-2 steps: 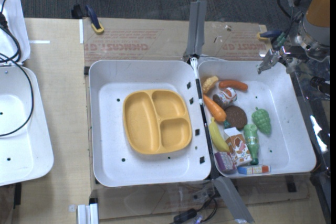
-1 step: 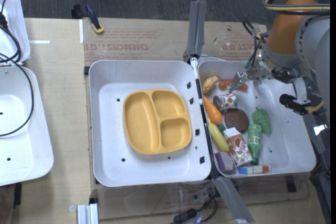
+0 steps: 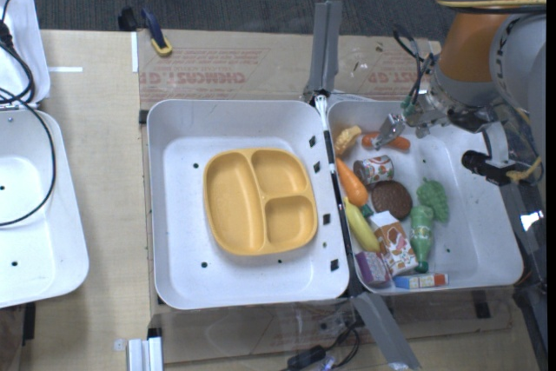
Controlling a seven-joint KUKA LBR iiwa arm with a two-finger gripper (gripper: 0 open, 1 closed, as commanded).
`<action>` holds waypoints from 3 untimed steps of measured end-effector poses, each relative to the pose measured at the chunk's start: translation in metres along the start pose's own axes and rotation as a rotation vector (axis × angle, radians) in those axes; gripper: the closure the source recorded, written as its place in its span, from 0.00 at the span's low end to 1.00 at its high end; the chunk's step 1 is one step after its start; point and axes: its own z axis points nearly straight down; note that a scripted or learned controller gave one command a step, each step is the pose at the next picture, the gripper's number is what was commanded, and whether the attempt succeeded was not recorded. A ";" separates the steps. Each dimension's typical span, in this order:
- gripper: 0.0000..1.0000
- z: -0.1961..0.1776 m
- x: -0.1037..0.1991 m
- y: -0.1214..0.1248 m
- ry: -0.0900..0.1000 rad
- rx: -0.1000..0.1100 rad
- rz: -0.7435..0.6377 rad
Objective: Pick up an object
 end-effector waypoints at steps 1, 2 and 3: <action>0.00 0.030 -0.002 -0.001 0.000 0.002 -0.003; 1.00 0.020 -0.002 -0.001 0.000 0.003 -0.003; 1.00 -0.104 0.052 0.019 -0.001 0.000 0.024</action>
